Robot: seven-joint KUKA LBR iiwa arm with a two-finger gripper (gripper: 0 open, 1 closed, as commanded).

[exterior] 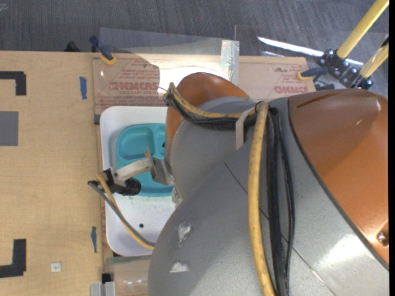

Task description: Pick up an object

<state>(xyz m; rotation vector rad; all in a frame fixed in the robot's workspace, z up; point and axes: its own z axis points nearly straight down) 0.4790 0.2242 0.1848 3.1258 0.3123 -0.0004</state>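
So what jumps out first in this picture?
The big grey and orange robot arm looms across the right and centre. Partly hidden behind it, a bright turquoise dish lies in the white bin at the left.

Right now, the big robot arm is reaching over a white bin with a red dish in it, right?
Not quite. The dish is turquoise blue, not red; the camera view shows it. The rest holds: the robot arm reaches over the white bin with that dish in it.
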